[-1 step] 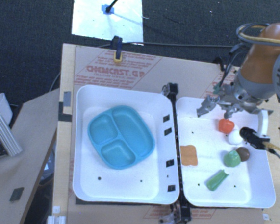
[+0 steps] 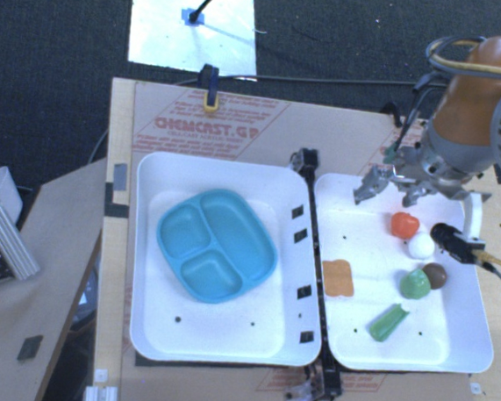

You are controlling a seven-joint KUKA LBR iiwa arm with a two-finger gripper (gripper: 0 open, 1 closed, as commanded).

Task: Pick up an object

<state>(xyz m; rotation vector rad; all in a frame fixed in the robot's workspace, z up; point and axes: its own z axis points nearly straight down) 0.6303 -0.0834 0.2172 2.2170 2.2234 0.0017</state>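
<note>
The right bin [image 2: 360, 250] holds several small objects. An orange-red round one [image 2: 404, 225] lies near its back, with a white ball [image 2: 420, 247] touching it. A brown piece [image 2: 435, 275] and a green round piece [image 2: 415, 285] sit further forward. A long green piece [image 2: 388, 323] lies near the front, and a flat orange slab [image 2: 338, 279] rests by the bin's left wall. My gripper [image 2: 389, 193] hovers over the back of this bin, just left of and behind the orange-red object. It is open with nothing between its fingers.
The left bin [image 2: 159, 327] carries a blue divided plate [image 2: 217, 245]. A black divider with clips [image 2: 311, 254] runs between the bins. A black fitting with a cable [image 2: 454, 242] sits at the right bin's right wall. The arm's orange band [image 2: 485, 94] hangs above the back right.
</note>
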